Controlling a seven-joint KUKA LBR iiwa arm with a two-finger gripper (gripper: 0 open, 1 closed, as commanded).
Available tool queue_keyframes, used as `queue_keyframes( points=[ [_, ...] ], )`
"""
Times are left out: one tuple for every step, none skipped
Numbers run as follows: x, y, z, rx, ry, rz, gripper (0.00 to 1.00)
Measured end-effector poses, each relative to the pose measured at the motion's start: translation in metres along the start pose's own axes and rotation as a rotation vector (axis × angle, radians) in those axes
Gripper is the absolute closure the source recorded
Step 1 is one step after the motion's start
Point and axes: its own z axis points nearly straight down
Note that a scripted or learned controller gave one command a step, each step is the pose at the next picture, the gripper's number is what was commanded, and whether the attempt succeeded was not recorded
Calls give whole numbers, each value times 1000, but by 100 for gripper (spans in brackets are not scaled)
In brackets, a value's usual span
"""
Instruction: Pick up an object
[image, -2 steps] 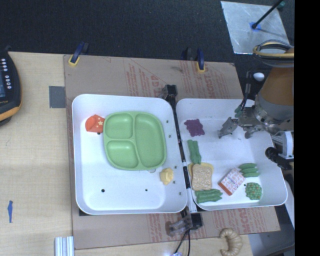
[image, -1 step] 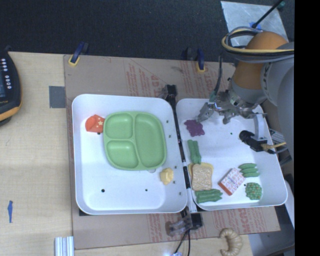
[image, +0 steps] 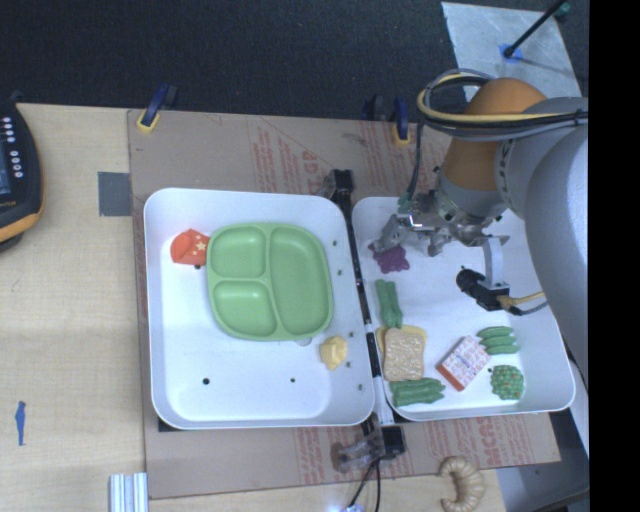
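**Over the purple piece in the right bin**

We see the gripper (image: 415, 232) low at the far-left corner of the right bin (image: 545, 345), its jaws just above and beside a small purple toy (image: 392, 259) that looks like a grape bunch. We cannot tell how wide the jaws stand; the wrist hardware hides the gap, and nothing shows between them.

We judge the step in hand to be the descent onto that purple piece. To do it well, we would centre the jaws over it before closing, since it sits near the bin wall and the divider between the bins, leaving little room on that side. A straight drop and a firm close across its narrow width should serve best.

The purple piece is squat, with no clear long axis. The green pod (image: 388, 303) just nearer us is different: its long axis runs from far to near, almost parallel to the divider.
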Motion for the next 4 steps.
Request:
queue_keyframes(
  points=[
    [-2, 0, -13, -1, -1, -1, 100],
    [-2, 0, -13, 0, -1, -2, 0],
    [-7, 0, -10, -2, -1, 5, 0],
    [1, 0, -2, -1, 0, 1, 0]
  ],
)
